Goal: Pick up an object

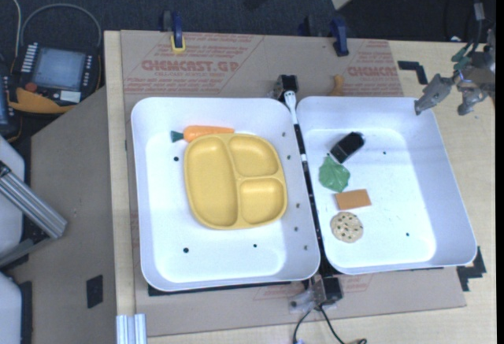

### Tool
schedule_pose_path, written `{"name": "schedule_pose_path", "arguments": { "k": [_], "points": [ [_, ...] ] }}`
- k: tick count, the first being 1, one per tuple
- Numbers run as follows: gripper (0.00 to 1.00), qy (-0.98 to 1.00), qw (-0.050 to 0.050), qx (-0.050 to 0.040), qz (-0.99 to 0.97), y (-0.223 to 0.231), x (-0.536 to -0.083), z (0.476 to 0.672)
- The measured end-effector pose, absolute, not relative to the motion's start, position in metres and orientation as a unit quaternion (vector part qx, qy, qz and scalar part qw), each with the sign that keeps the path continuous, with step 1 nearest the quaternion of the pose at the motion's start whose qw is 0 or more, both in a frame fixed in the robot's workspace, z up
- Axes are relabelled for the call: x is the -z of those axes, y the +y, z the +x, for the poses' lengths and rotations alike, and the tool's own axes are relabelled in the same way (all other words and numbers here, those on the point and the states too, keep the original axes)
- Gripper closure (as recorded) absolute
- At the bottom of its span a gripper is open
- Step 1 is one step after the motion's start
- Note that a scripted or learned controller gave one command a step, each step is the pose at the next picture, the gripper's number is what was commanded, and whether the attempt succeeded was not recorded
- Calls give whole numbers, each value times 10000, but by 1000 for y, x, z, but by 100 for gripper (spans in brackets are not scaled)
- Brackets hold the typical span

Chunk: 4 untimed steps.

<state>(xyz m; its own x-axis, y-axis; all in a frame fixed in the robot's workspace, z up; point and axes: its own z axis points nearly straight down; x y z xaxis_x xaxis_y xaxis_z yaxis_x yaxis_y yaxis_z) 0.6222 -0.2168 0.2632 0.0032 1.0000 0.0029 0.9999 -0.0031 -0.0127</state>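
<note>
The right bin (441, 177) holds a black block (346, 147), a green leaf-shaped piece (334, 175), an orange cracker square (353, 199) and a round cookie (346, 227), all in its left half. In the left bin (157, 240) lies a yellow divided plate (235, 179) with a carrot (209, 131) just behind it. My gripper (442, 105) hangs over the far right corner of the right bin, open, with nothing between its fingers. It is well away from the objects.
A cardboard sheet (236, 51) lies under both bins, held by blue clamps (177, 26) at the back edge. A pendant with a screen (57, 68) sits off the bench at the far left.
</note>
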Motion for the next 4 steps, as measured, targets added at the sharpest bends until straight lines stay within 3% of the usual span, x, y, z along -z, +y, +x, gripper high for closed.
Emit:
{"name": "schedule_pose_path", "arguments": {
  "k": [1, 4],
  "points": [
    [0, -7072, 1, -2, -7070, -216, -270, 625],
    [0, -7077, 31, -15, -7065, -218, -117, 629]
  ]
}}
